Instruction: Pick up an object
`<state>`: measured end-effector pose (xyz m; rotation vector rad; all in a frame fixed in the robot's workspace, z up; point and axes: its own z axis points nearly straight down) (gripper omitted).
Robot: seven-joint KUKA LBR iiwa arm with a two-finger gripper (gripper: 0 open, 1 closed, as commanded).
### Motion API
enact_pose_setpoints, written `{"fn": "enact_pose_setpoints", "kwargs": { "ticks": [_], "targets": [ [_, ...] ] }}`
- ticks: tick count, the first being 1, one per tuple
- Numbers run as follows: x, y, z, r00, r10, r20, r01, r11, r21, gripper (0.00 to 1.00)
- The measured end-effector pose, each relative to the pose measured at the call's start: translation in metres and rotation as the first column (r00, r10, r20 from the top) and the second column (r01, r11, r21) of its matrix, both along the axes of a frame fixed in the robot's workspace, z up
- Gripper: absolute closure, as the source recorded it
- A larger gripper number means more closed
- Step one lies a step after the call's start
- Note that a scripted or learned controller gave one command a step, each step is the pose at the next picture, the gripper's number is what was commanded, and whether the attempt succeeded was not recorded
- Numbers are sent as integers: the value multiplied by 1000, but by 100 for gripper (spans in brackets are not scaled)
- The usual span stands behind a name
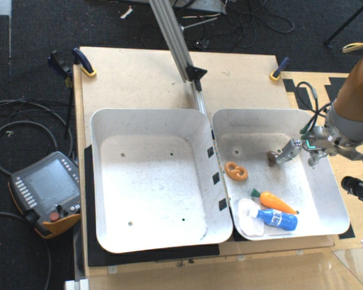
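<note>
Hand (299, 148) over right bin's (327, 219) open far half, fingers' state unclear; pretzel (236, 171) near divider.

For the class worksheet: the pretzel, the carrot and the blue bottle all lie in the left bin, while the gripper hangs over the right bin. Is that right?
Not quite. The camera view shows the pretzel, the carrot and the blue bottle lying in the right bin, not the left bin. The gripper does hang over the right bin, as stated.

Robotics lab: teach pendant (46, 189), floor cables (12, 138).
</note>
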<state>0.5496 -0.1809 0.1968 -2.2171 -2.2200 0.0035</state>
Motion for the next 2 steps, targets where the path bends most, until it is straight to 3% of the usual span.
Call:
{"fn": "enact_pose_setpoints", "kwargs": {
  "ticks": [1,2],
  "targets": [
    [1,0,2,1000,0,4,0,1000,-1,0],
    [1,4,-41,1000,-1,0,1,1000,0,0]
  ]
}}
